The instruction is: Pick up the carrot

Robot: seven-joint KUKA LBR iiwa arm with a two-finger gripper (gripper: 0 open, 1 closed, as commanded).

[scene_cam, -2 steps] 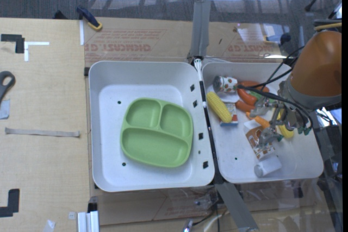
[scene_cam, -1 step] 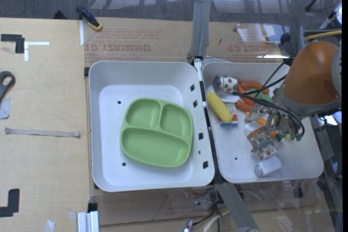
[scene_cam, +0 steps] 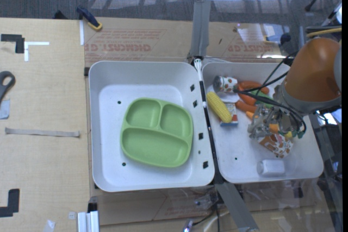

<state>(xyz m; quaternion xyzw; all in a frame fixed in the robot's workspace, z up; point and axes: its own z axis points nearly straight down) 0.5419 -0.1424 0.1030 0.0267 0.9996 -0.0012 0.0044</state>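
Orange carrot pieces (scene_cam: 248,99) lie in the upper middle of the right bin (scene_cam: 239,163), between a yellow corn cob (scene_cam: 218,106) and the arm. My gripper (scene_cam: 267,126) hangs low over the bin's right half, just right of and below the carrots, with cables draped around it. The orange band of the arm (scene_cam: 312,70) hides the bin's upper right corner. A small orange bit shows close to the gripper's tip, but whether it is held is not clear.
The left bin (scene_cam: 103,133) holds a green divided plate (scene_cam: 159,133). In the right bin are also a small spotted jar (scene_cam: 225,83), a white cylinder (scene_cam: 270,167), a patterned orange-white item (scene_cam: 276,144) and a small blue-edged card (scene_cam: 230,119).
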